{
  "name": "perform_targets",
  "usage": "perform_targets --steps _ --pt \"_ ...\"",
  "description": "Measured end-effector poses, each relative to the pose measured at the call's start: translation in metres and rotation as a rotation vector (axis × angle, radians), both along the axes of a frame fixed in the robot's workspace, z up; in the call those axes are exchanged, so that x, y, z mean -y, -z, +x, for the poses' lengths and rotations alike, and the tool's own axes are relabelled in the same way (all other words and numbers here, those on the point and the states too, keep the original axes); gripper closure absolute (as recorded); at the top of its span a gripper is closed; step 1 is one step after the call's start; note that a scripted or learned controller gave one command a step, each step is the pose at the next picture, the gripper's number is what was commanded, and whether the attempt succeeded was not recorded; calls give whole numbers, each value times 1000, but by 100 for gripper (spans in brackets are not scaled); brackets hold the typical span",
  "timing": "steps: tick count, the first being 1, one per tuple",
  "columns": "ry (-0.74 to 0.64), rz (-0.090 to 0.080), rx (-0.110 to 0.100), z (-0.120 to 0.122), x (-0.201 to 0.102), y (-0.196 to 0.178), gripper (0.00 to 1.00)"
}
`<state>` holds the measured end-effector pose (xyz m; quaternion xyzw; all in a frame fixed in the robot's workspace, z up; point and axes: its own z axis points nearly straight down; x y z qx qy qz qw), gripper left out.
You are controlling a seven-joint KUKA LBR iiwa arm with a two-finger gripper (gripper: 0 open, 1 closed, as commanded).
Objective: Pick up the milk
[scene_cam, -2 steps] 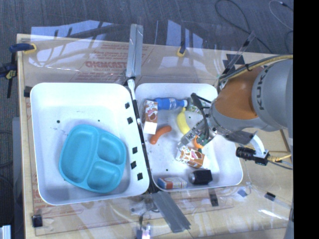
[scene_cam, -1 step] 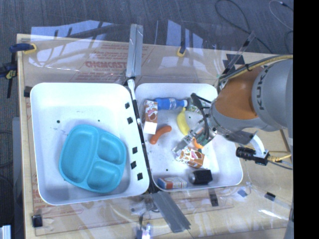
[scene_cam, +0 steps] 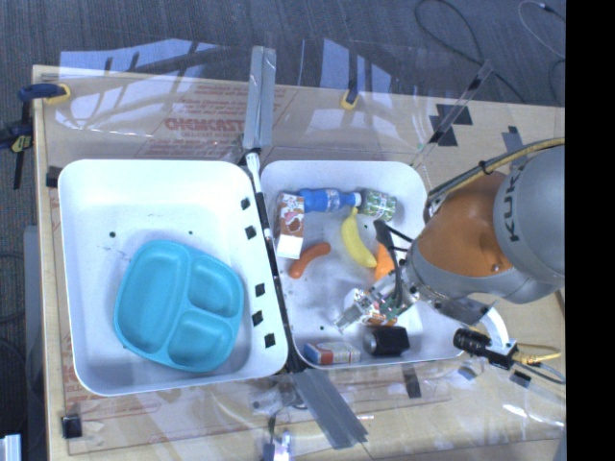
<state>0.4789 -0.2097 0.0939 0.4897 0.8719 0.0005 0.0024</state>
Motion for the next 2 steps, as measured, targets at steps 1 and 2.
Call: perform_targets --steps 1,2 --pt "-6 -2 7 3 0 -12 100" --pt "161 3 -6 -2 -78 -73 100"
